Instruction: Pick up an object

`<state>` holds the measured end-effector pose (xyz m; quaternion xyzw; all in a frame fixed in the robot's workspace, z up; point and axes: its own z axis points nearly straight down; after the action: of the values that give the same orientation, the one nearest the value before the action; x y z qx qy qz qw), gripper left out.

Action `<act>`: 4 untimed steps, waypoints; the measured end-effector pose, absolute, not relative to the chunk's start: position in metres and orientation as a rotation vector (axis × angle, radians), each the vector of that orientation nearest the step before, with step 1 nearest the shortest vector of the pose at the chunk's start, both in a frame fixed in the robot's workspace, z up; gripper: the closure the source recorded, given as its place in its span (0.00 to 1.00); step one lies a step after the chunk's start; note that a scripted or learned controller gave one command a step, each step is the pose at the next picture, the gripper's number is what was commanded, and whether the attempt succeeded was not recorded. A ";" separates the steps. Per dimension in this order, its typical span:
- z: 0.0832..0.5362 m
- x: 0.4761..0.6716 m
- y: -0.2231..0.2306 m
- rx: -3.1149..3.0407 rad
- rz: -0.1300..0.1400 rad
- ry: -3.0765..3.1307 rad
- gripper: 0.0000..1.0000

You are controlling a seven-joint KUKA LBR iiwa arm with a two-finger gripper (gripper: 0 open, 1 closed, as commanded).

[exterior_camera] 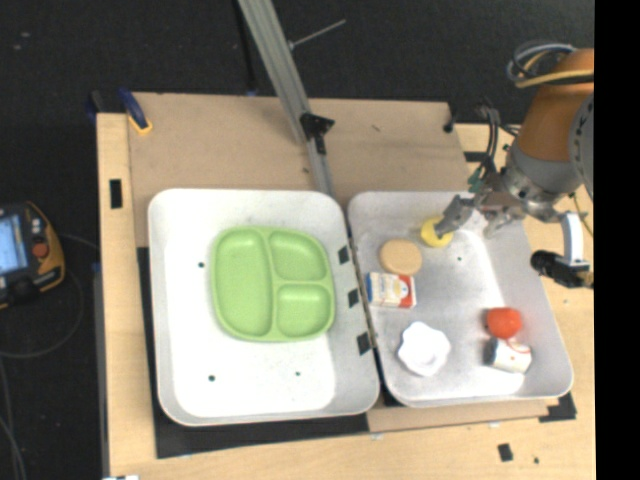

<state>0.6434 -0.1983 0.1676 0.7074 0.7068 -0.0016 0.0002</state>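
Note:
The right bin (470, 393) holds several small objects. A yellow round piece (435, 233) lies at its far side. A tan disc (402, 257) sits just in front of it, next to a small red and white carton (390, 289). Toward the front are a white crumpled object (424, 348), a red ball (504, 320) and a white and red item (508, 356). My gripper (458, 213) reaches in from the right, low over the bin's far edge. Its tip is right beside the yellow piece, seemingly touching it.
The left bin (180, 368) carries a green divided plate (272, 283). A grey metal rail (285, 78) slants across the bench behind the bins. The arm's grey wrist with its orange band (545, 138) hangs over the right bin's far right corner.

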 end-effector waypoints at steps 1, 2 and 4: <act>0.106 0.641 -0.200 2.223 -0.005 2.220 0.00; 0.102 0.641 -0.202 2.222 -0.003 2.217 0.00; 0.158 0.642 -0.202 2.218 0.004 2.219 1.00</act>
<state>0.6419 -0.2017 0.1577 0.7069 0.7073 0.0013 0.0020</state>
